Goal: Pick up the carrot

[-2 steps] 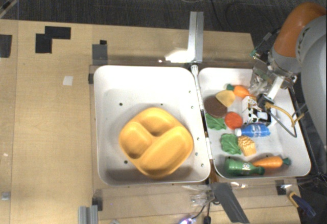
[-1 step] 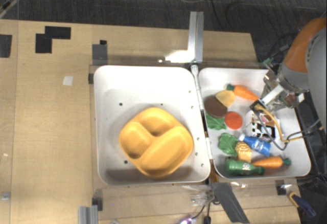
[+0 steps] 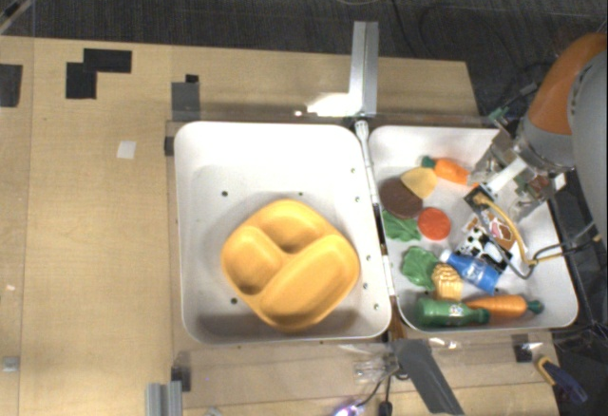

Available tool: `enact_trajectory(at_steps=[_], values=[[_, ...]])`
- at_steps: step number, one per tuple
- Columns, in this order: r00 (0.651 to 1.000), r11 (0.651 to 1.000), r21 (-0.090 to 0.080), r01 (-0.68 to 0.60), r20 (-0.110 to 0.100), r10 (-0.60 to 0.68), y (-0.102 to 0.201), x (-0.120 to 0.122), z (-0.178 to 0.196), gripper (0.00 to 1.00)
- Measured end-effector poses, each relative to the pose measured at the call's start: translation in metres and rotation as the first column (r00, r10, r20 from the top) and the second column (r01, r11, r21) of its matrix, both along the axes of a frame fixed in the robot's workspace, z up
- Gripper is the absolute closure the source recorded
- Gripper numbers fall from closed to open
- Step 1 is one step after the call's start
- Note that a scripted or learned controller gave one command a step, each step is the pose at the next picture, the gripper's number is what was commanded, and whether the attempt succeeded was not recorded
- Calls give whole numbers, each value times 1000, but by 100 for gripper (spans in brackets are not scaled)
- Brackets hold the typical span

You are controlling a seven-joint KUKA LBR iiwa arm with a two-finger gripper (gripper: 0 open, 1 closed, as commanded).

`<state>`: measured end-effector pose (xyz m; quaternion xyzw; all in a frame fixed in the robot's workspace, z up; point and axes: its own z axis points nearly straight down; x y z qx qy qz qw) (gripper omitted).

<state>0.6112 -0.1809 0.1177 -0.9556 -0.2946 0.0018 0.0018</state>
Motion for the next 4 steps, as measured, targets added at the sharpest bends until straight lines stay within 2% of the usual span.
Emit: enact_trajectory(at_steps=[1,2,3,4], values=[[987,987,-2,-160,-12,160,32,31,-28,0],[893,893,-2,-451,4,451,25,-16,101,0],[900,900,0,-435,2,435,76,58,48,0],[897,897,1,-441,0,441,77,58,56,100]])
